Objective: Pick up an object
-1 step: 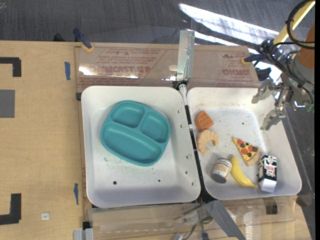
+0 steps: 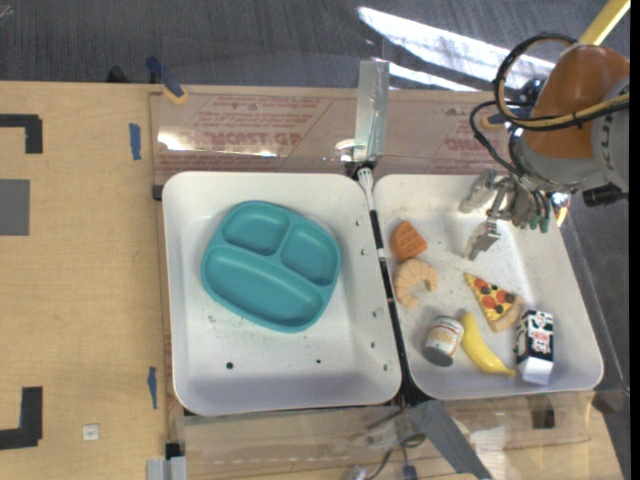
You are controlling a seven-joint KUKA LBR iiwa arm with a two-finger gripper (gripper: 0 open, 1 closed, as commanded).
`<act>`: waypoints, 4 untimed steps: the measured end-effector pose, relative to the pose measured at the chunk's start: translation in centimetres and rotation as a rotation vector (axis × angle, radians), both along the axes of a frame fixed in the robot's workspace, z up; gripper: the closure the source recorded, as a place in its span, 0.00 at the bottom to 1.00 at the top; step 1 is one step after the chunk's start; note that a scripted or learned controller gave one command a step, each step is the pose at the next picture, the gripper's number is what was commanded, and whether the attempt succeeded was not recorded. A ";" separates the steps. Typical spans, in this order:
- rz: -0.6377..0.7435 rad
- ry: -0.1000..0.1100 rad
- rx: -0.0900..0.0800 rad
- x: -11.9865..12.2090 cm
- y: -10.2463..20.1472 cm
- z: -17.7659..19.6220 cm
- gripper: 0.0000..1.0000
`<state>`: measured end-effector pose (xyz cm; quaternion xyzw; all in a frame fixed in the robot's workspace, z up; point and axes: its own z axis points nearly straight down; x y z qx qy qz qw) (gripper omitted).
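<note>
The jaws (image 2: 487,220) stand open with nothing between them, over the far part of the right bin (image 2: 585,298). Below them lie a pizza slice (image 2: 491,299), croissant (image 2: 414,280), banana (image 2: 481,346), can (image 2: 442,339) and milk carton (image 2: 536,345). The left bin (image 2: 190,368) holds a teal divided plate (image 2: 270,264).

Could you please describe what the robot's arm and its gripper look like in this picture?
The arm is grey with a rounded orange band above the wrist. Black cables loop around that band. Below hangs a metallic grey gripper with thin silver fingers.
</note>
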<state>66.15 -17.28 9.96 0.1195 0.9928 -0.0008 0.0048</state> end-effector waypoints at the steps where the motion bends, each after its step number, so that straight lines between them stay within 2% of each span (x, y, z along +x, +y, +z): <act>1: 0.005 -0.008 -0.002 0.3 0.2 1.2 1.00; 2: -0.085 -0.006 0.005 -3.0 9.8 9.2 1.00; 3: 0.247 0.005 0.001 -10.4 8.5 8.7 1.00; 4: 0.741 -0.001 -0.003 -12.4 13.5 13.1 1.00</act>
